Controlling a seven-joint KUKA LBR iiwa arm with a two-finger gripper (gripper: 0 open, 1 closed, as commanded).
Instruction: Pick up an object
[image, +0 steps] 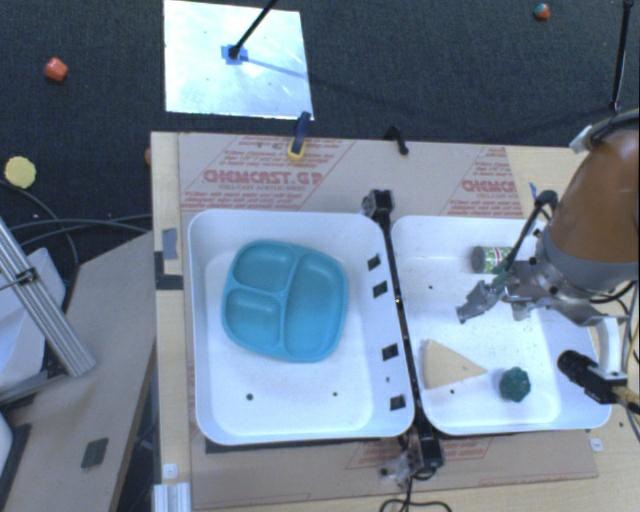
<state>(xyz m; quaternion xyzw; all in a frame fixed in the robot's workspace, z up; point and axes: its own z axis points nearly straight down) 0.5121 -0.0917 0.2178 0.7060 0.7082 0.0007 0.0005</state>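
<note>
Pincer (478, 303) at the end of the grey arm hangs low over the right-hand shallow white bin (440, 245), near its middle; its dark fingers look parted with nothing between them, so I read it as released and empty. Nearest to it, just below and toward the dividing edge, lies a pale tan wedge-shaped block (450, 362). Beyond the wedge, toward the arm's side, sits a small dark teal lumpy object (514, 384). Above the pincer, near the far wall, rests a small green-and-white can (491, 259) on its side. Further off, the left-hand white bin (200, 300) carries a light blue divided plastic plate (285, 300). By my judgement nothing is lifted yet: approach, closing and raising remain.
</note>
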